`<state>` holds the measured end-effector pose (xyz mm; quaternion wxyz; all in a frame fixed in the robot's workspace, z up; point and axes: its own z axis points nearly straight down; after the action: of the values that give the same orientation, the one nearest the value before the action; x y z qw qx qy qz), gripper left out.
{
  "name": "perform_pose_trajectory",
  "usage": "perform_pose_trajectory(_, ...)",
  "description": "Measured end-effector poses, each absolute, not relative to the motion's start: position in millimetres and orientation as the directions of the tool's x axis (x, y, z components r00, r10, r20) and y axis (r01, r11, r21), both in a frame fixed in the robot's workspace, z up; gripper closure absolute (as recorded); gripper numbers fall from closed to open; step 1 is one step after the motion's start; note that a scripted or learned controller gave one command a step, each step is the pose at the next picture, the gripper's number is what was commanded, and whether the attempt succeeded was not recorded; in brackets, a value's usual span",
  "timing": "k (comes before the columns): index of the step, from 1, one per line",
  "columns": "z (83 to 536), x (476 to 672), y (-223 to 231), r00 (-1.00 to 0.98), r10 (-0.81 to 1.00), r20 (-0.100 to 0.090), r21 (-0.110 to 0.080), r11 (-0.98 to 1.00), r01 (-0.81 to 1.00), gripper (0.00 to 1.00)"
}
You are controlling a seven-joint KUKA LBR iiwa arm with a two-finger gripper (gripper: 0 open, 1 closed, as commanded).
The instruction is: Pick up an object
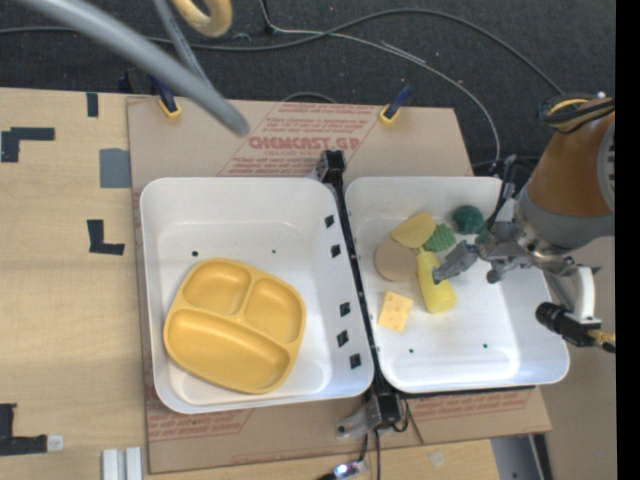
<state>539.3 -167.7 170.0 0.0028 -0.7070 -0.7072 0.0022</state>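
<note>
Arm (pixel 565 183) reaching from right over right bin (pixel 500 363), gripper (pixel 455 265) apparently touching yellow block (pixel 435 288), grip state unclear.

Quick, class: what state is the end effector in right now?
End effector: cannot be told; it sits over the right white plastic bin, by the yellow cylindrical toy.

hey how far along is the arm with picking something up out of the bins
Done: the arm has reached into the right bin. In hand: the end effector sits low beside the yellow corn cob, right by the small pile of toy food; I can't tell if it grips anything. Left: nothing looks lifted, so the grasp and raise remain. The yellow plate lies in the left bin.
</note>
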Motion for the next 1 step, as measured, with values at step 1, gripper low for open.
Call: perform_pose_trajectory(1, 126.0, 537.9, -168.4, -0.001, 1.000, 0.001, -0.007, 0.001, 1.000, 0.00)
